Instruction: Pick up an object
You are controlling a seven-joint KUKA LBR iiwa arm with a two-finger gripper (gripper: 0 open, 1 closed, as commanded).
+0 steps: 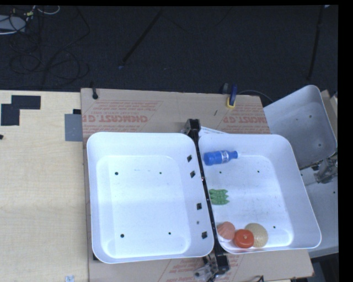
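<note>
The right bin (300,182) holds a blue bottle (220,157) at eleven o'clock and a green piece (218,196) near its left wall. At six o'clock sit a red disc (244,238), a pink piece (225,229) and a tan ball (257,233).

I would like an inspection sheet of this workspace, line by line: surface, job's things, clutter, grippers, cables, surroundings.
Surface: cardboard sheet on a pale wood bench, bearing the left bin and right bin.
Job's things: in the right bin, blue bottle lying near the far wall; green item by the divider; red round item, pink item and beige round item clustered in the near corner.
Clutter: nothing seen.
Grippers: nothing seen.
Cables: loose cables on the dark floor beyond the bench.
Surroundings: grey metal panel at right.
</note>
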